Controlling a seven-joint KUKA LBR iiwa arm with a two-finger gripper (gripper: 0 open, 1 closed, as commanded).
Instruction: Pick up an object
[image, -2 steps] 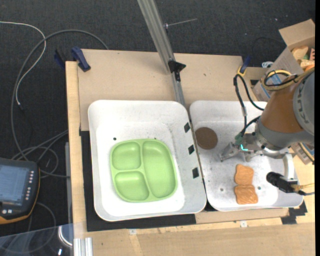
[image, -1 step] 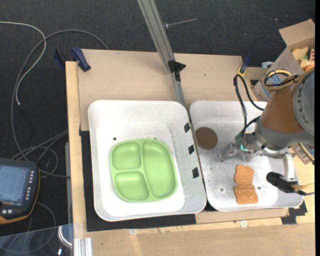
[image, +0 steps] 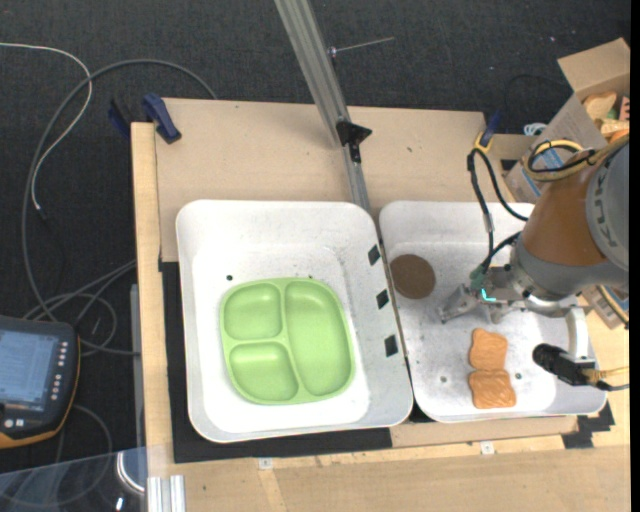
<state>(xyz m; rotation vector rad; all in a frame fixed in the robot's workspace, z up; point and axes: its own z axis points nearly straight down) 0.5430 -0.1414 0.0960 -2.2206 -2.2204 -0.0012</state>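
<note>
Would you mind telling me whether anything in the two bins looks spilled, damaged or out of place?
Nothing stands out. The green divided plate lies flat in the left bin. The brown disc and two orange pieces lie apart in the right bin, looking intact.

Bright, even overhead light, soft shadows, sharp focus, slight glare on white bins (image: 200, 240).

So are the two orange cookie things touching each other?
Touching, or very nearly. In the camera view the upper orange piece sits right above the lower orange piece in the right bin, edges meeting with no white showing between.
</note>
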